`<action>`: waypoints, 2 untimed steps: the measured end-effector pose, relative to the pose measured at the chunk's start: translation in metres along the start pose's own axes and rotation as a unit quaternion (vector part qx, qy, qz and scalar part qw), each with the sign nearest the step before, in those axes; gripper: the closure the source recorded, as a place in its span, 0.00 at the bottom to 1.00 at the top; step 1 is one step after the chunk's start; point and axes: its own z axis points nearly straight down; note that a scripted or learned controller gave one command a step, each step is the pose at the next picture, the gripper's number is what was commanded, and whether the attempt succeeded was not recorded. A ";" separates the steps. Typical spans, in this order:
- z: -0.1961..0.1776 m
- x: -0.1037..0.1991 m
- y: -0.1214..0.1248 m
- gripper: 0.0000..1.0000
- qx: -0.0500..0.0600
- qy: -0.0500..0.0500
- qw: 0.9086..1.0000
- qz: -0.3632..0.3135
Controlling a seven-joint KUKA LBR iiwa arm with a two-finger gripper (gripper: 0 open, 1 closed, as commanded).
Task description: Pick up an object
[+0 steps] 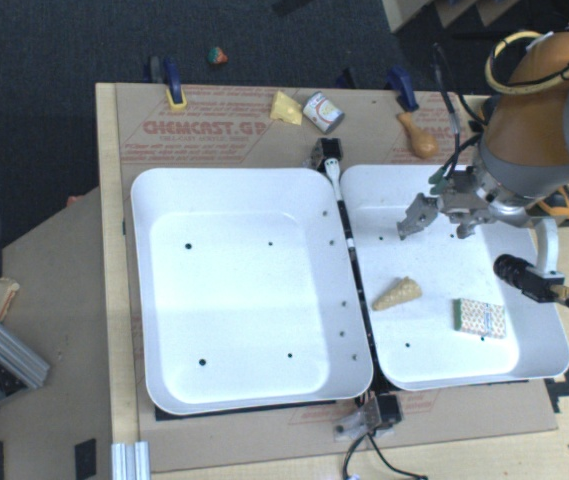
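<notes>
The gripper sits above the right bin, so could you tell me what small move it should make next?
Probably move toward the tan wedge and descend: the gripper hovers over bare floor in the right bin, fingers spread and holding nothing.

Arm (539, 118) reaching in from right, claw (432, 213) hanging over upper part of right bin (534, 358), nothing between fingers. Tan wedge (397, 293) lying in right bin near its left wall; patterned packet (479, 318) lying to its right, apart. Left bin (164, 298) sitting alongside on bench (114, 148).
</notes>
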 end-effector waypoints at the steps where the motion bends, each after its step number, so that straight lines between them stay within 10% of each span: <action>1: -0.130 0.107 0.017 0.00 -0.009 0.002 1.000 -0.007; 2: -0.132 0.099 0.015 1.00 -0.002 0.000 1.000 -0.001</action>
